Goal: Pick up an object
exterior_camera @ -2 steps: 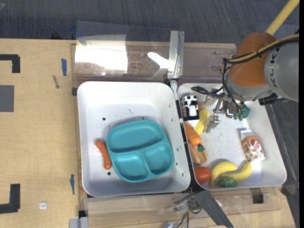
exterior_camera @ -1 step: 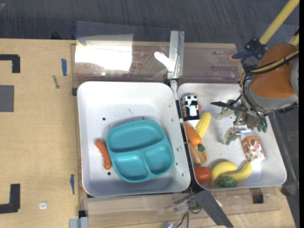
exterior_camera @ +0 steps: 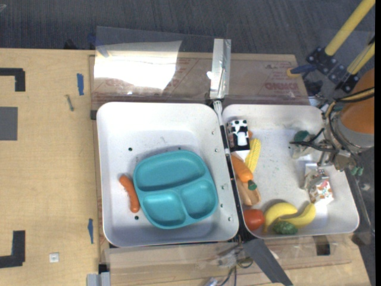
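Bright even overhead light, glare on the clear panel (exterior_camera: 138, 70); soft shadows, slightly grainy focus

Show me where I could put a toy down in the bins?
Left bin: bare floor behind the teal tray. Right bin: bare middle between the corn and the gripper. Crowded by the divider and the banana.

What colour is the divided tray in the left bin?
Teal blue divided tray, seen clearly in the camera view.

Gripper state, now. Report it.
Gripper: over the right bin, above a small packet; open or shut cannot be told.
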